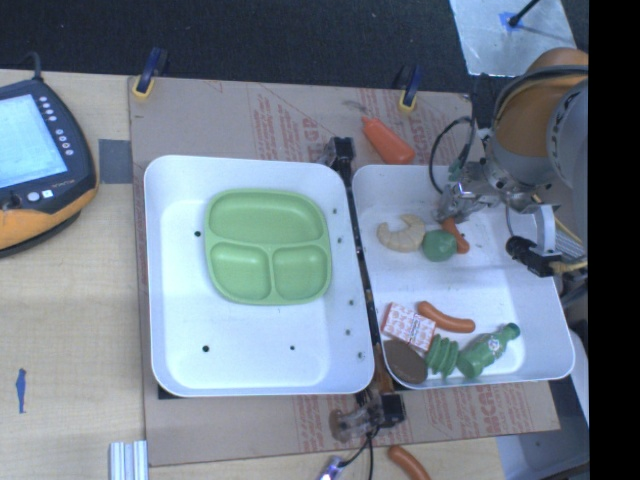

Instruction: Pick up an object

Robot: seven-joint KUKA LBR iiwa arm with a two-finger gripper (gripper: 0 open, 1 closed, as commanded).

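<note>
My gripper (453, 208) is low over the back of the right bin (530, 308), reaching in from the right. Right below its tip are a small orange piece (458, 237) and a round green item (438, 245); whether it touches either I cannot make out. A cream curved piece (402, 234) lies just left of them. Toward the bin's front lie an orange sausage (446, 318), a red-and-white checked packet (408, 325), a brown disc (405, 362), a green pickle (443, 356) and a green bottle (488, 351).
The left bin (180, 358) holds a green divided plate (268, 245). An orange carrot (387, 140) lies on the cardboard behind the bins, and another orange item (410, 461) in front. A teach pendant (35, 163) sits at far left.
</note>
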